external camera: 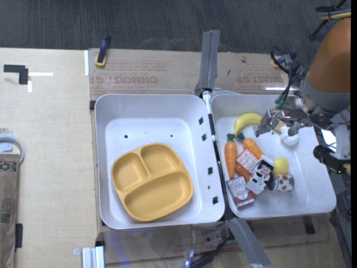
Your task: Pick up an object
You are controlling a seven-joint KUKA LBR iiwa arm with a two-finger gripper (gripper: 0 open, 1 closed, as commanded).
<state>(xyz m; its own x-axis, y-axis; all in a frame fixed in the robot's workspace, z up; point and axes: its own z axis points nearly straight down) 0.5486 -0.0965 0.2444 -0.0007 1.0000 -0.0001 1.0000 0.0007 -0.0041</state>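
- Cardboard (pixel 150 71) behind the bins reads "CHEMCO72" upside down; carton prints too small to read.
- Gripper (pixel 271 123) hovers over the right bin (pixel 312 197) beside the banana (pixel 247 120); can't tell its state.
- Carrots (pixel 230 157), cartons (pixel 248 172), lemon (pixel 280 164) crowd together.
- Yellow divided plate (pixel 152 181) in the left bin (pixel 111 149).

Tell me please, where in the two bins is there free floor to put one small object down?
In the left bin, bare floor runs between the yellow divided plate and the far wall. In the right bin, a bare patch lies along the near rim, right of the small can. Around the carrots, the cartons and the banana it is crowded; the gripper hangs there.
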